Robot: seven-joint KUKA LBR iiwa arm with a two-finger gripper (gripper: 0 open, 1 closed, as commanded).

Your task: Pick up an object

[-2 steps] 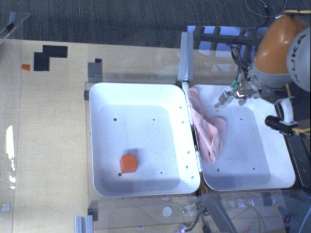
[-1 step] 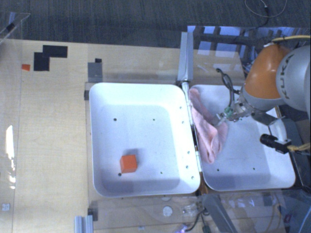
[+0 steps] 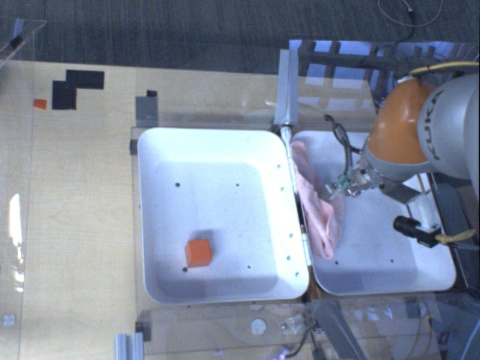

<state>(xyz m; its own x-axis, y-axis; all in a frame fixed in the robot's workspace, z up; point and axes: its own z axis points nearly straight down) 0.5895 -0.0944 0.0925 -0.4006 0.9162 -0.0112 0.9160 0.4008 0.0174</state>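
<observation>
Near, left bin (image 3: 150, 201): orange block (image 3: 199, 253), lying loose toward the near-left corner, well apart from the arm.
Middle, right bin (image 3: 390, 280): pink cloth (image 3: 319, 208), draped along the left wall, long axis near to far.
Farther, right: gripper (image 3: 341, 188), just right of the cloth's upper half, nearly touching; open or closed not discernible.
</observation>
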